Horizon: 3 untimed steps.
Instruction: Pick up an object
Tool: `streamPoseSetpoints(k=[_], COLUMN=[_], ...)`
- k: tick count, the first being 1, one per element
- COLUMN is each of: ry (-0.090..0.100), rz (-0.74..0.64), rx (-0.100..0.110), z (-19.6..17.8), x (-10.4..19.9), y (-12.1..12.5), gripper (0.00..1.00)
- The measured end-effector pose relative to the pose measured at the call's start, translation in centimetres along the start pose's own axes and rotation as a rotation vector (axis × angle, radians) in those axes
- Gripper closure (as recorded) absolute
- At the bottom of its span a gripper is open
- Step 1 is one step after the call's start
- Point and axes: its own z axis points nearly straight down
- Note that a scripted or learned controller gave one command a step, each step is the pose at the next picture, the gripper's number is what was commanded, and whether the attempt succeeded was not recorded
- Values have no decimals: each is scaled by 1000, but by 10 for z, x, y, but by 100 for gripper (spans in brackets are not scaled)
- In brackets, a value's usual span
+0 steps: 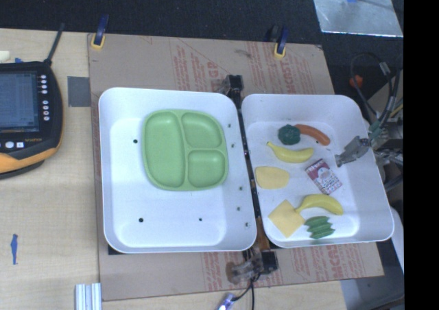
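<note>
Nothing is picked up yet, by my reading. Gripper (345, 156) hangs low at the right bin's (370, 230) right rim, and its grey fingers point leftward into the bin with no object between them. I cannot tell whether the jaws are spread or pressed together.

The packet (324, 175) lies just left of and below the jaws, the nearest candidate. The carrot (313, 134) and broccoli (289, 135) sit up and left of them. One banana (291, 153) lies farther left, another banana (321, 204) below. The cheese (285, 218) and green pod (319, 227) lie well below.

Left to do: the whole pick, meaning descent, closing and lift.
</note>
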Motion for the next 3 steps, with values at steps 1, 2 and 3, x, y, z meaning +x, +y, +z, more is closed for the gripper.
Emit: streamPoseSetpoints(k=[1,2,3], ry=[0,-3,0], rz=[-2,-4,-3], rx=[2,2,-1], z=[161,150,143], x=[7,5,76], y=[38,39,91], gripper=[0,100,100])
